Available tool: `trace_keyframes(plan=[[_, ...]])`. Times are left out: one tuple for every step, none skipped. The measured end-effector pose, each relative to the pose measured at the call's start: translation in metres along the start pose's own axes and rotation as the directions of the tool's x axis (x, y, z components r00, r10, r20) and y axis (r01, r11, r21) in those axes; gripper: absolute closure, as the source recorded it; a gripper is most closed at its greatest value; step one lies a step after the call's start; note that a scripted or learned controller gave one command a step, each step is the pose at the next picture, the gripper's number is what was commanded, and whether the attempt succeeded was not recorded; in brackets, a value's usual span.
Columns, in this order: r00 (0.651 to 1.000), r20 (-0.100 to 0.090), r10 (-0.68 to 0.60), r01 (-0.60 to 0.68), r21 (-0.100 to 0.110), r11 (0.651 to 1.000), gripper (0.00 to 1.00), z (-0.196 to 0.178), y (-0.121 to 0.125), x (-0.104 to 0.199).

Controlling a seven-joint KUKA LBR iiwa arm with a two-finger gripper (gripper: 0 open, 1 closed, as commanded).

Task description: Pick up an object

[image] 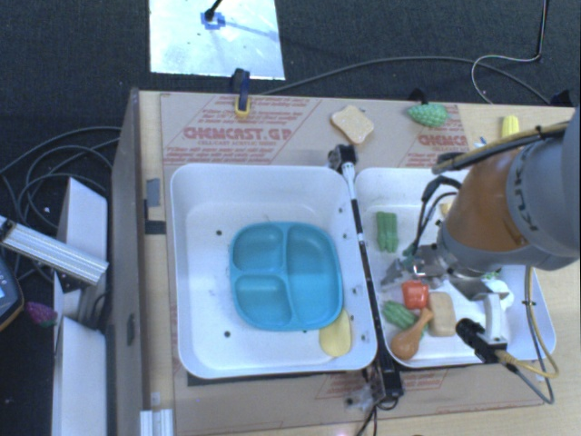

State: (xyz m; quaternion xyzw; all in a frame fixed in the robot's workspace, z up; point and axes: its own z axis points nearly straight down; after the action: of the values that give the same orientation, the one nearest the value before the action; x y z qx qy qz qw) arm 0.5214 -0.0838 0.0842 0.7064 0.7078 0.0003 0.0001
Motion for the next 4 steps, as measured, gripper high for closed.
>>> trace_keyframes(plan=[[1.0,0.0,-0.001,0.001,-0.004,1.0,1.0,-0.011,0.001,0.0],[1.0,-0.001,-0.002,0.002,-0.003,1.0,1.0,-0.101,-0.002,0.068],[1.0,0.0,-0.001,0.001,-0.001,1.0,0.0,-0.1,-0.002,0.067],[1.0,0.002,0.001,-0.001,-0.003,1.0,0.0,-0.118,0.056,0.015]])
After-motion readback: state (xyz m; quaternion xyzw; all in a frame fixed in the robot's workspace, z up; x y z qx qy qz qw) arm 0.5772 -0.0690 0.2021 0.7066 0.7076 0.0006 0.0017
